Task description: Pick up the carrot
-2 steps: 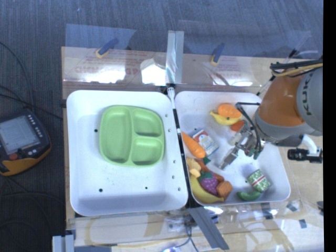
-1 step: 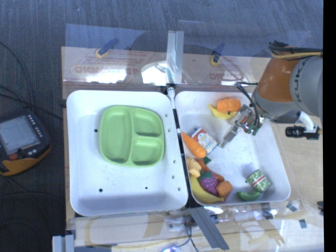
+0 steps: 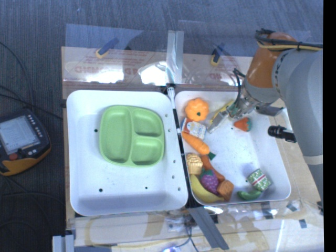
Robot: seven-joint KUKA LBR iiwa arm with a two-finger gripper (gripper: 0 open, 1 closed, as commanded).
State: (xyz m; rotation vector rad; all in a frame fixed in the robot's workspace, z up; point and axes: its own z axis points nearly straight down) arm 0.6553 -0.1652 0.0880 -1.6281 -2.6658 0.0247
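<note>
My pincer (image 3: 219, 118) hangs low in the right-hand shallow white bin (image 3: 273, 164), tips slanting toward the bin's left wall, and I cannot tell from up here how it is set. The target, the long orange carrot with a green stub end (image 3: 197, 143), lies flat just below and left of my tips, close against that left wall, pointing down and to the right. Right above the carrot sits the small round orange pumpkin (image 3: 197, 108), with a little white packet (image 3: 196, 128) touching the carrot's upper end; below the carrot, the yellow banana (image 3: 202, 189) and the purple grape bunch (image 3: 209, 181) crowd in. I judge the good move is to turn square across the carrot's middle, where it lies barest, come straight down clear of packet and wall, then squeeze and lift slowly. The risk: nipping the packet instead.
</note>
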